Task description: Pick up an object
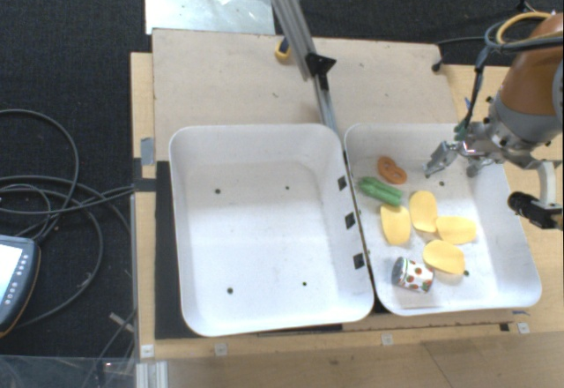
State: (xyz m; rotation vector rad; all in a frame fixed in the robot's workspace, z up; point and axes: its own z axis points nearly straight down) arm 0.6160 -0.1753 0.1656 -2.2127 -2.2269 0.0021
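1. The gripper [451, 157] hangs over the upper part of the right bin [502, 285], at the end of the grey arm [529, 100] that comes in from the right with its orange band above the wrist.
2. Its two fingers are spread apart with nothing between them — released, gripping no object.
3. The objects all lie in the right bin, below and to the left of the gripper and apart from it.
4. An orange-brown oval piece [392, 170] lies nearest the gripper, with a green pod-shaped piece [381, 191] just below it, close to the bin's left wall.
5. Four yellow oval pieces cluster in the middle of the bin: one [396, 225] on the left, one [424, 211] beside it, one [456, 229] to the right and one [444, 257] lower down — several of them touch or overlap.
6. A small white can with red spots [412, 275] lies on its side near the bin's lower edge, just beside the lowest yellow piece.
7. The left bin [189, 166] sits beside the right one on the bench [229, 69].
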